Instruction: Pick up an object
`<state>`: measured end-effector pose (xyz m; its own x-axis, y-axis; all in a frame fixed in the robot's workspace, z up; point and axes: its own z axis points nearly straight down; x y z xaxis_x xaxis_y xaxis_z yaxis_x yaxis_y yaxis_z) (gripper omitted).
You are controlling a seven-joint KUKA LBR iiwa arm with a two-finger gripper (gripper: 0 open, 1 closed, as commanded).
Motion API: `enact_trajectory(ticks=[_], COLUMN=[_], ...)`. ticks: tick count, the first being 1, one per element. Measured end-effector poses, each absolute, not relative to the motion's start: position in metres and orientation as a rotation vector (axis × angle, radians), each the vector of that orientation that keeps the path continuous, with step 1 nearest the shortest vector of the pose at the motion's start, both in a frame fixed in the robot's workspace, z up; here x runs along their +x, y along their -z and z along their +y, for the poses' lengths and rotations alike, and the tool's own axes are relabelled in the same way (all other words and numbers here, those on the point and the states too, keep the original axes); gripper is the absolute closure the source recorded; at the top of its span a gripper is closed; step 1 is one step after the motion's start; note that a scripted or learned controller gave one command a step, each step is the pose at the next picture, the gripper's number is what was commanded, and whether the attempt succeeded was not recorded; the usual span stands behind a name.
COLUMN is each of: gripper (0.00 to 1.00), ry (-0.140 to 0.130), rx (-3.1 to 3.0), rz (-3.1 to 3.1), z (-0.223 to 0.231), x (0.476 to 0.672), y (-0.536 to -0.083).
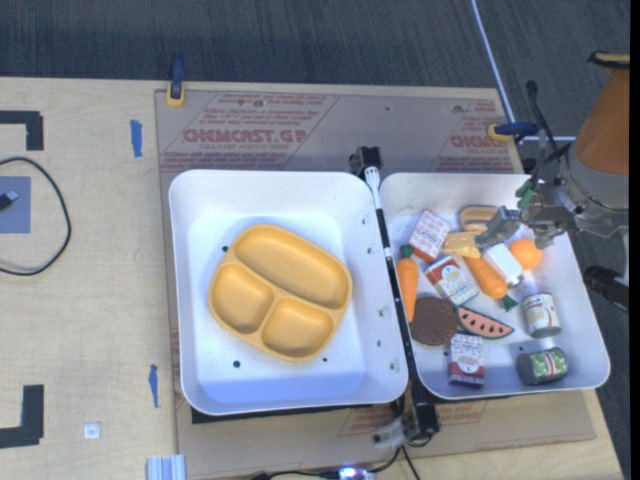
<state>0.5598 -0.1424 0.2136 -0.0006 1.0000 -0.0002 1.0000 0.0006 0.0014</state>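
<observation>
Only writing that reads clearly is the red "CHEMCAST GP" printed on the brown sheet [330, 128] under the two bins; it repeats near the right corner but gets cut off there. The small cartons and cans have labels, way too tiny to make out.

The right bin [590, 363] is packed with toy food: a carrot [407, 286] lying with its long axis running up-down in the view, green end toward the far side, a watermelon slice [486, 322], a brown cookie-looking disc [434, 320], a couple of cans [541, 314], some little cartons [467, 358].

The gripper [508, 230] sits over the far right part of that bin, right above an orange piece [489, 276] slanting diagonally. Can't tell if the fingers are apart or together.

The left bin [190, 268] has a yellow three-section tray [280, 290].
</observation>
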Motion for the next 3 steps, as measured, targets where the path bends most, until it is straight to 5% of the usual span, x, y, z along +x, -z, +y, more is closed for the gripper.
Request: enact_trajectory(ticks=[1,2,3], gripper=[0.00,1.00,1.00], ry=[-0.002,-0.006,-0.004], rx=[2.221,2.217,2.218], rz=[2.221,2.219,2.223], z=[-0.155,-0.154,-0.058], x=[0.508,0.510,0.540], y=[-0.087,-0.097,-0.185])
